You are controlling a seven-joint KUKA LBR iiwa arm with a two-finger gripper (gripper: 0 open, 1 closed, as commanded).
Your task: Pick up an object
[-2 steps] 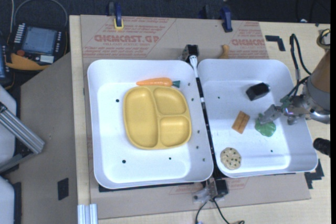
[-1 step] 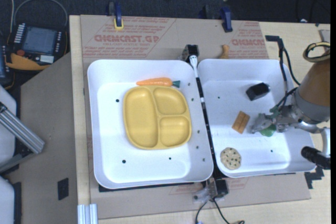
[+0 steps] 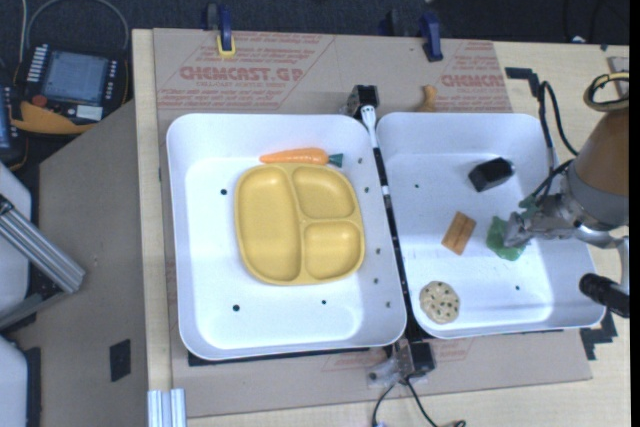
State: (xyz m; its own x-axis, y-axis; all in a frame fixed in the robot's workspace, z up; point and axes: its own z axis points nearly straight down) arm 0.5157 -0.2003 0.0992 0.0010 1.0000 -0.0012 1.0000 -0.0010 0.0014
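Bench (image 3: pixel 300 65): brown board with red lettering, held at its far edge by two blue clamps (image 3: pixel 222 27).
Bins: two, white, shallow, side by side: left bin (image 3: pixel 200 295), right bin (image 3: pixel 420 130).
Pendant (image 3: pixel 72 80): handheld unit with a lit screen, on the dark floor left of the bench.
Rail (image 3: pixel 40 250): aluminium, slanted, at the left edge.
Cables (image 3: pixel 400 395): trailing off the bench's near edge.

Beside the yellow tray (image 3: pixel 298 221) lay an orange carrot (image 3: pixel 294 156) (green-tipped); right of it, a speckled tan cookie (image 3: pixel 439 301).
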